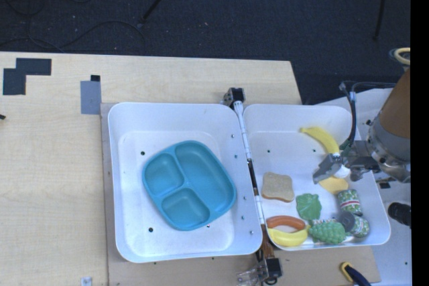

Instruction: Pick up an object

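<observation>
On the worktop (53,164), the left bin (127,124) holds a blue divided plate (188,184), while the pincer (333,169) hangs over the right bin (281,120) between a banana (322,138) and a bread slice (277,187).

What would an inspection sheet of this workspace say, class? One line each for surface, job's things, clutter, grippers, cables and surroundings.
Surface: wooden bench bearing a left bin and a right bin.
Job's things: right bin holds a banana, toast slice, green toys and a hot dog.
Clutter: blue divided plate in the left bin.
Grippers: gripper low over the right bin, beside the banana.
Cables: black cable by the arm; more on the floor.
Surroundings: dark carpet.
</observation>
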Controlling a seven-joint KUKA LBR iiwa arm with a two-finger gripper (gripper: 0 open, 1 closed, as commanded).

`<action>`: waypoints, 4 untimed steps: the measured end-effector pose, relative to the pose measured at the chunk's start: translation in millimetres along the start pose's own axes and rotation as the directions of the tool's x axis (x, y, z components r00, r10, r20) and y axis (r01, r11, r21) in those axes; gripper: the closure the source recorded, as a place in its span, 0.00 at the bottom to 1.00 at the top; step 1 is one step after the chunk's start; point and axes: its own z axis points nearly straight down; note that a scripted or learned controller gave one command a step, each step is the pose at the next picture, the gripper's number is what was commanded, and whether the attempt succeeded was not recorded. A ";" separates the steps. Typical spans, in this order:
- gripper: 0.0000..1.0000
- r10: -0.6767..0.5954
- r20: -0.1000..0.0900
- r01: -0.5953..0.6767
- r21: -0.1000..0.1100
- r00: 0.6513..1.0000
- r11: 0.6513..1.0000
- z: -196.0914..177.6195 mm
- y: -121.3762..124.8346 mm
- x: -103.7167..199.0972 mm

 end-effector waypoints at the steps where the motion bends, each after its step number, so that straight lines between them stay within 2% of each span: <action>1: 0.00 0.001 -0.003 -0.001 -0.003 1.000 1.000 130.8 -21.2 15.3; 2: 0.00 0.002 -0.001 -0.002 0.001 1.000 1.000 71.5 -7.3 -28.6; 3: 0.00 -0.003 0.000 0.003 -0.006 1.000 1.000 130.6 50.1 -55.1; 4: 1.00 -0.001 -0.001 0.001 -0.009 1.000 1.000 119.8 51.9 -55.9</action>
